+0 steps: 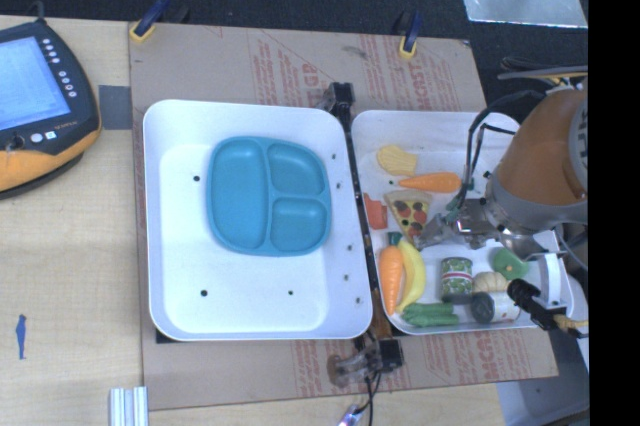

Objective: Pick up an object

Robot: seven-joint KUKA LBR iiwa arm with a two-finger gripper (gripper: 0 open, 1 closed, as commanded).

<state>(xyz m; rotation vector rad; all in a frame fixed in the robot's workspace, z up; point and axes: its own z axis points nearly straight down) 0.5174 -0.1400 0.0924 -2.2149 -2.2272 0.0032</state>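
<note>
The right white bin (385, 129) holds several toy foods: a yellow chip-like piece (396, 159), an orange carrot (431, 182), a pizza slice (409, 211), a small red piece (375, 212), a second carrot (391, 275) beside a banana (411, 276), a green pod (430, 315), a small can (456, 278) and a green piece (508, 263). My gripper (440, 230) reaches in from the right and sits low in this bin, just right of the pizza slice. Nothing shows clearly between its fingers.
The left white bin (175, 214) carries a blue divided plate (269, 195). A teach pendant (40, 109) lies at the far left of the bench. Clamps (148, 20) hold the cardboard sheet at the back. The arm's orange band (545, 149) overhangs the right bin's right side.
</note>
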